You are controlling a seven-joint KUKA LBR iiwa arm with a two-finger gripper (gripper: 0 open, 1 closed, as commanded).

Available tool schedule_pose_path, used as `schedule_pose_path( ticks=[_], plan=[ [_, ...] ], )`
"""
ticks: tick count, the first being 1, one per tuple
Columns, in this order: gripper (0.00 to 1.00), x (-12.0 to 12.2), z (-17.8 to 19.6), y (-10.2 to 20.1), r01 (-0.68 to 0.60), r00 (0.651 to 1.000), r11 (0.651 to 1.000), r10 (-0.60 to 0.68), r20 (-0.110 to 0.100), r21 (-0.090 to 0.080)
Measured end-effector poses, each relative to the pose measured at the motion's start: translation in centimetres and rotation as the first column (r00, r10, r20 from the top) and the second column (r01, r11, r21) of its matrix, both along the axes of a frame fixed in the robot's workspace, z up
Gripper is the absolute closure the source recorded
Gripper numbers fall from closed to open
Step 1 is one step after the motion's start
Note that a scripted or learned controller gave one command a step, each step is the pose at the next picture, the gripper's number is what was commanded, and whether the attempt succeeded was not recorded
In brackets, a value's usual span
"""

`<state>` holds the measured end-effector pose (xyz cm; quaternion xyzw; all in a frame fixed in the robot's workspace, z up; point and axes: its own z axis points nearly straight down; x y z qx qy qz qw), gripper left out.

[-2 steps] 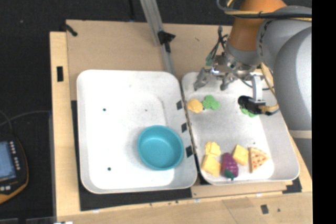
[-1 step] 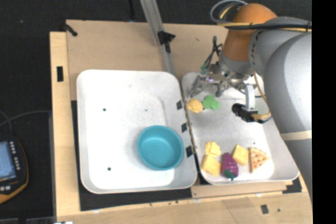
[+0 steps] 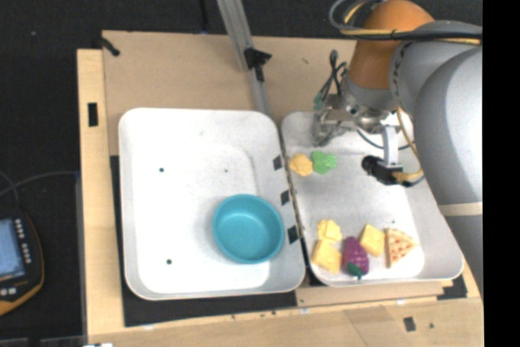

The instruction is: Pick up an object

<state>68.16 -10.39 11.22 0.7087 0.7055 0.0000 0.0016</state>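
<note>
In the camera view, the approach step of the pick is judged to be in hand: the gripper [image 3: 325,128] is being positioned low over the far end of the right bin [image 3: 431,236], just above and beside the green toy [image 3: 324,162] and the yellow toy [image 3: 301,165], which are lying touching each other near the bin's left wall. Whether the fingers are apart or together cannot be told, since they are being masked by the wrist and cabling; nothing is being shown between them. The next move is judged to call for a short descent centred on one of the two toys, so that the neighbour is not nudged. Further candidates are being offered at the near end of the same bin: yellow blocks [image 3: 327,245], a purple grape cluster [image 3: 355,255] and a pizza slice [image 3: 398,245], all small, moulded and matte-plastic in appearance. In the left bin [image 3: 162,142], a smooth, round teal bowl [image 3: 248,227] is being carried. Both bins are shallow, white and round-cornered, and are being supported on a pale wooden worktop [image 3: 162,65].
</note>
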Motion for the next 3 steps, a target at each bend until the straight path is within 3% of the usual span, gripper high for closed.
schedule_pose_path(
  ticks=[2,3],
  plan=[
    [1.0,0.5,11.3,-0.7,-0.007,1.0,1.0,0.007,0.0,0.002],
    [1.0,0.5,12.9,-0.7,-0.009,1.0,1.0,0.009,0.001,0.002]
  ],
)
